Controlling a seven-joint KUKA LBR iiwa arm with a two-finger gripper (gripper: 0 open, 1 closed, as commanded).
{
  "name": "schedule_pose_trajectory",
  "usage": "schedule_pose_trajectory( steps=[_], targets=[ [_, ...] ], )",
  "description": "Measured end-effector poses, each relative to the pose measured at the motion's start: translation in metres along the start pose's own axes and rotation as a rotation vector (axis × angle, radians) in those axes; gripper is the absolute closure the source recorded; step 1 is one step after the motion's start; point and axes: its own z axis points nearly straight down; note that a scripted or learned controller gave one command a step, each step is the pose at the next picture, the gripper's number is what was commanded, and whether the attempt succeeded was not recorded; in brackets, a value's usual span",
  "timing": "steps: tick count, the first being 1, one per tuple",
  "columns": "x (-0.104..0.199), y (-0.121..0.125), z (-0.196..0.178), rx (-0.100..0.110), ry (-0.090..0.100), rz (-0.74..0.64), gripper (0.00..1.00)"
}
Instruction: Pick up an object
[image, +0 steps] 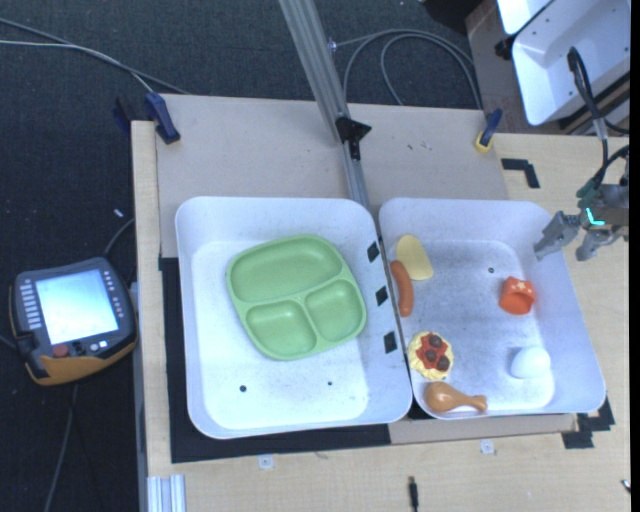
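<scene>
Bench carries two shallow white bins side by side. The left bin (200, 400) holds a green divided plate (297, 297), lying flat, three compartments, nothing in them.

The right bin (585, 340) holds six toy food items, all resting on the bin floor. Along its left wall: a yellow piece (414, 257) touching a red-orange sausage (402, 287), below them a small pizza round (431, 354), then a brown drumstick (453, 399) at the near edge. Toward the right: an orange-red piece (517, 296) and, nearer the camera, a white egg-like object (529, 362) — well apart from each other.

The gripper (568, 243) sits at the right bin's far right rim, its two fingers spread apart with nothing between them — no object is lifted.
</scene>
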Motion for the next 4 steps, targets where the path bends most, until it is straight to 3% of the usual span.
schedule_pose_trajectory(
  steps=[1, 3, 4],
  targets=[
    [0.0, 0.001, -0.001, -0.003, -0.001, -0.001, 0.0],
    [0.002, -0.003, 0.105, 0.004, 0.002, 0.0, 0.0],
    [-0.001, 0.007, 0.154, 0.0, 0.001, -0.001, 0.0]
  ],
)
